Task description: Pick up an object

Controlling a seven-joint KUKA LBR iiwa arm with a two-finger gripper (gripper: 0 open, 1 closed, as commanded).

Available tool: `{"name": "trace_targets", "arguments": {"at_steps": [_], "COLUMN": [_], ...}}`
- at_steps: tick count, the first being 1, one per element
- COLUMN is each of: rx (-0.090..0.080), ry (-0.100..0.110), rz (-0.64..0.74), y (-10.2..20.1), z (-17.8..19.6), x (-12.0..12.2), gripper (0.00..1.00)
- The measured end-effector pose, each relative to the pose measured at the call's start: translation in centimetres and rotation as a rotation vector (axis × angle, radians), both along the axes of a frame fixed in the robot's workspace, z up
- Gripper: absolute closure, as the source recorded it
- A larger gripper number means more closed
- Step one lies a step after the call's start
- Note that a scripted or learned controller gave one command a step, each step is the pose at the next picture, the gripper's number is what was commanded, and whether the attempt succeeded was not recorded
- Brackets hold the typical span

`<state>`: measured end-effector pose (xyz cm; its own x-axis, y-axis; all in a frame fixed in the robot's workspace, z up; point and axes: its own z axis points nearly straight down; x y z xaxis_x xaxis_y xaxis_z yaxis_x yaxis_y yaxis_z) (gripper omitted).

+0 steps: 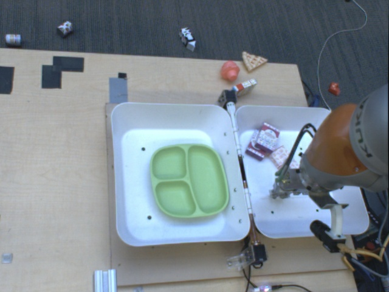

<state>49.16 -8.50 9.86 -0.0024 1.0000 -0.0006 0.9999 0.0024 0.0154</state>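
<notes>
Looming largest, the grey-and-orange arm [340, 148] hangs its gripper [281, 187] low over the right bin [304, 224], nothing visibly lifted, while the small packets [265, 140] lie toward that bin's far edge, beside the gripper, not yet picked.

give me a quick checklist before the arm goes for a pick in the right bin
1. Target in the right bin: ok, a red and white packet lies near its back wall.
2. Hand over the target: not ok, it sits nearer the front of the bin than the packet.
3. Hand free of objects: cannot tell, the wrist hides it.
4. Second item: ok, a pale packet lies just beside the first one.
5. Green tray out of the way: ok, it lies in the left bin.
</notes>
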Motion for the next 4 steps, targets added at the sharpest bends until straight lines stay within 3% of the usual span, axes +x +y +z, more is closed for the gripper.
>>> {"name": "trace_targets", "arguments": {"at_steps": [1, 2, 3, 4], "rx": [0.000, 0.000, 0.000, 0.000], "ry": [0.000, 0.007, 0.001, 0.001], "rz": [0.000, -0.002, 0.000, 0.000], "y": [0.0, -0.2, -0.1, -0.1], "z": [0.0, -1.2, 0.0, 0.0], "x": [0.0, -0.3, 0.0, 0.0], "gripper": [0.00, 0.00, 1.00, 0.00]}}
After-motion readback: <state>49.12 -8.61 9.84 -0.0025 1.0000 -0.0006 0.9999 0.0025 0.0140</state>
